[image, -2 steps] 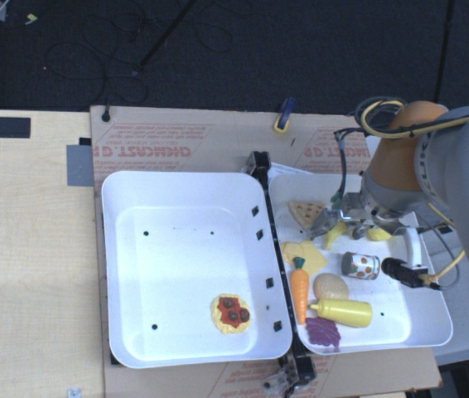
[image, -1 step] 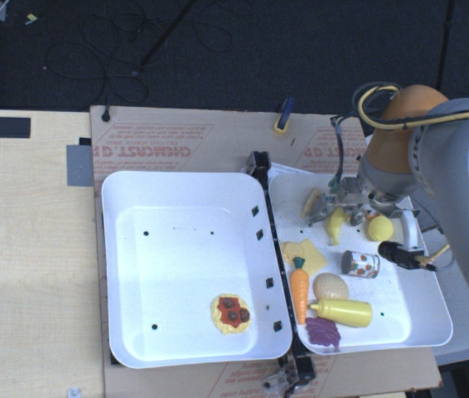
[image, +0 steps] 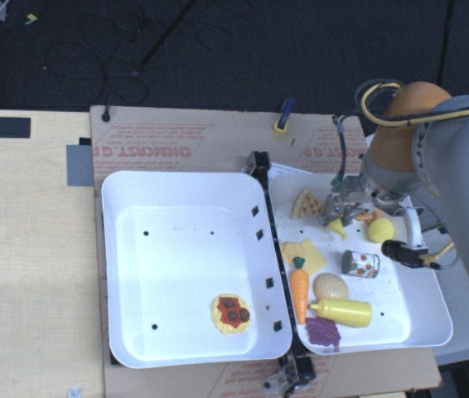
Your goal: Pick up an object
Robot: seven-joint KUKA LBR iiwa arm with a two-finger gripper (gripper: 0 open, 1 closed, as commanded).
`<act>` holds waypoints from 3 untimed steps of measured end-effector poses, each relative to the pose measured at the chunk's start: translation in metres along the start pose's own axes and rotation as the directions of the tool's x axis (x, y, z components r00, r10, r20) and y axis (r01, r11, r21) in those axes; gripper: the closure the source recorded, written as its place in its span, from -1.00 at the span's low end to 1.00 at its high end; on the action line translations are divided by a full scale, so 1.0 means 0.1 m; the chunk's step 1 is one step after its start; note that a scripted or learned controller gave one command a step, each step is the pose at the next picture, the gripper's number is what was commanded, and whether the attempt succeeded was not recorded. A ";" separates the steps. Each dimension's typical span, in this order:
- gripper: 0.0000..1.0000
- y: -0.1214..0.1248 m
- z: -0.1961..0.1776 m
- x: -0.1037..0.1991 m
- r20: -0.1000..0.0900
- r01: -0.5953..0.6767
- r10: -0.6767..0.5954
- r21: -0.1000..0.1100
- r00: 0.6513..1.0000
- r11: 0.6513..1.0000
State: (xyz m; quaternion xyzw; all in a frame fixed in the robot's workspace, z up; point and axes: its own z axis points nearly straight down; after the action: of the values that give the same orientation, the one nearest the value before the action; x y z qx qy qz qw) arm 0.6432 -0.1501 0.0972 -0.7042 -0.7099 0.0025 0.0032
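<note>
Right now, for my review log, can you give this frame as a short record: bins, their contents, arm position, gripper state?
left bin: one small round toy pizza with red toppings, near its front right corner
right bin: tan wedge slice, yellow ball, small grey can with red-and-white label, orange toy carrot, beige oval potato, yellow squeeze bottle, purple grape cluster
arm: reaches in from the right, over the right bin's far end
gripper: low, between wedge slice and yellow ball; open or shut unclear

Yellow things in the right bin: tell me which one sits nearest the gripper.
The round lemon, just right of the gripper. The squeeze bottle lies far down by the bin's front edge, and the flat yellow piece sits below-left, beside the carrot.
</note>
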 end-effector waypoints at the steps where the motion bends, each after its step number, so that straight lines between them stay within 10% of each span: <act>1: 1.00 -0.31 0.11 0.12 -0.001 -0.011 0.011 -0.001 1.000 1.000; 2: 1.00 0.04 -0.98 0.93 -0.001 0.001 -0.001 -0.019 1.000 1.000; 3: 1.00 -0.69 -1.27 1.42 -0.003 -0.003 0.003 -0.003 1.000 1.000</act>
State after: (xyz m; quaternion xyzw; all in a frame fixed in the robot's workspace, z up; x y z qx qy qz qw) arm 0.5741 -0.0084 0.2246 -0.7052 -0.7090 0.0004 0.0029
